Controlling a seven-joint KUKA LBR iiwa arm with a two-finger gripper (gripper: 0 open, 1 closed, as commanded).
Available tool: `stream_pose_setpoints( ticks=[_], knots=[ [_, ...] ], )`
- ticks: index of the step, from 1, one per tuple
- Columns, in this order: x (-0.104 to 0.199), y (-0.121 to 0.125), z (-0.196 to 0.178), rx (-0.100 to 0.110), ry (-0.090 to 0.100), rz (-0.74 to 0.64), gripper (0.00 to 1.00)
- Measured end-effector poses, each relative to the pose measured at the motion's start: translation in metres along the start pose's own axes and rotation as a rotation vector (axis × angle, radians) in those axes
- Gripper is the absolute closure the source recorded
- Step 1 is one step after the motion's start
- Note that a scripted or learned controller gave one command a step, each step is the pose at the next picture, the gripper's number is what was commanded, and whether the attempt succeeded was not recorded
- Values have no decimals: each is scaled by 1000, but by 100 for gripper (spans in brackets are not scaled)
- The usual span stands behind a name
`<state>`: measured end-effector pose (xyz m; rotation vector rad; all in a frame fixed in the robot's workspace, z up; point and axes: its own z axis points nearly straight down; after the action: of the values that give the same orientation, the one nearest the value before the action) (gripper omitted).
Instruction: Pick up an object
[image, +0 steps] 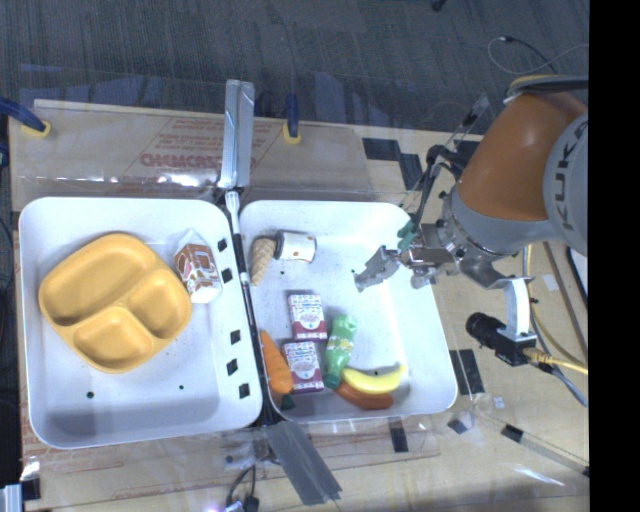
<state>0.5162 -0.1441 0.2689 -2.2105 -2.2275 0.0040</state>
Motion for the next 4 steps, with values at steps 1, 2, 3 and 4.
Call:
stream_pose_setpoints(
  ticks=[1,2,3,4],
  knots=[
    [13,35,94,1,0,-69,0],
    [3,23,173,-9,-1,-55,0],
    [3,23,173,-9,-1,-55,0],
    [34,80,172,-12,1,240,0]
  ],
)
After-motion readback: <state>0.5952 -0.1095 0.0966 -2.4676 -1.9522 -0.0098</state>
